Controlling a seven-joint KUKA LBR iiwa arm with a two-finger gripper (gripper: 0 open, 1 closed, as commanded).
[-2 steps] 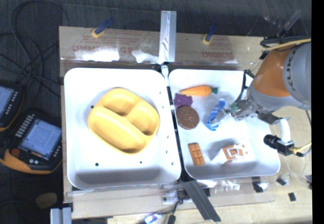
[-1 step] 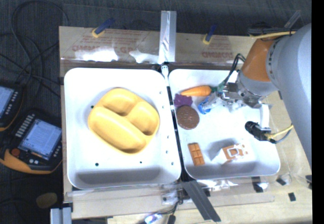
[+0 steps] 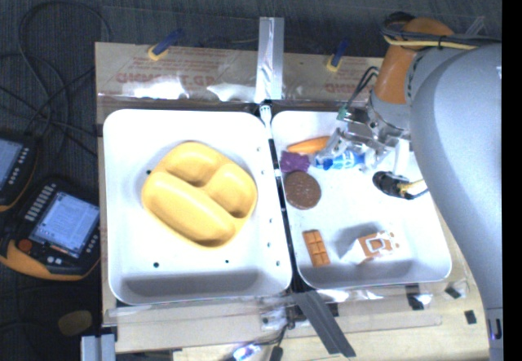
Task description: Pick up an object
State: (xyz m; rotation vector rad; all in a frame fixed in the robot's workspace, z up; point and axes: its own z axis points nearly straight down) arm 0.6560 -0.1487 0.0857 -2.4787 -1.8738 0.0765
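Right bin (image 3: 424, 257), twelve o'clock: hand (image 3: 356, 142) poised above blue item (image 3: 341, 160), presumably lining up a pick; whether spread or closed, cannot tell.

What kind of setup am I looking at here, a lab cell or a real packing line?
Most likely a lab test cell for robotic picking: two white bins taped to a bench, a teach pendant with loose cables on the carpet, and toy-like items such as a big yellow plastic shape.

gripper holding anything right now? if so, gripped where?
Cannot tell. The gripper is low in the right bin, right over the blue-and-white item beside the orange piece, but the view doesn't show anything clearly held.
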